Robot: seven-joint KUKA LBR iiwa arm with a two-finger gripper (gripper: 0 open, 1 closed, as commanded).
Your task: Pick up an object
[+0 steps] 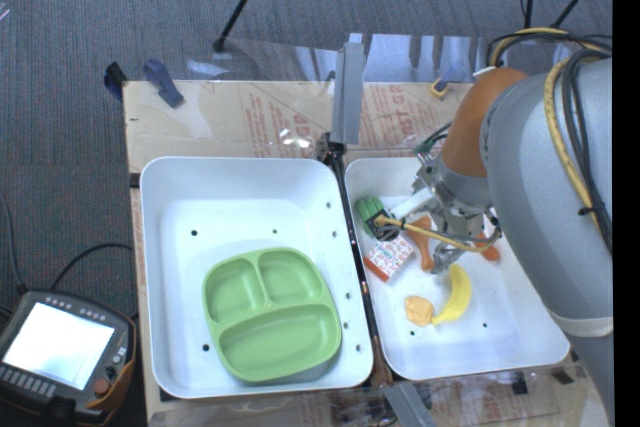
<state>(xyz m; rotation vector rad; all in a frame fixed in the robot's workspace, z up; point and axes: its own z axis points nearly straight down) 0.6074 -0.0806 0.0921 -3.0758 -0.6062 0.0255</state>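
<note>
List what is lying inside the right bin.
The right bin holds a banana, an orange piece, a green block, a red-and-white packet and orange sticks. The arm covers its far right part.

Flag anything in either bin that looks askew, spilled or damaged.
Nothing looks spilled or damaged. The green divided plate lies flat in the left bin. The banana and the other small items lie loosely jumbled in the right bin, below the gripper.
</note>
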